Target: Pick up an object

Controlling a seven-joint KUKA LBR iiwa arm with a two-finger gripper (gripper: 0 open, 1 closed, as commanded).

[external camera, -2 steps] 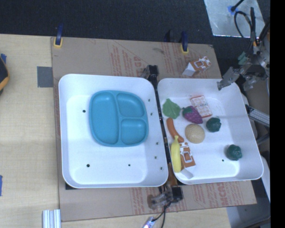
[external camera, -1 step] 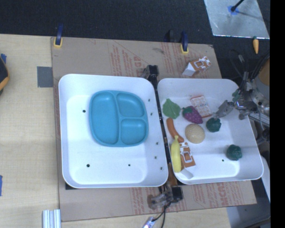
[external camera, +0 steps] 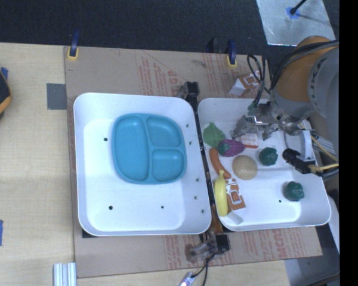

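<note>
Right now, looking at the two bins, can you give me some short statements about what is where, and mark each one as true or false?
1. The blue divided plate lies in the left bin. True.
2. The yellow banana lies on the blue plate. False: it lies in the right bin, by its left wall.
3. The orange carrot lies in the right bin. True.
4. The beige round object is in the left bin. False: it is in the right bin, beside the purple object.
5. The gripper hangs over the left bin. False: it is over the right bin's upper part.
</note>
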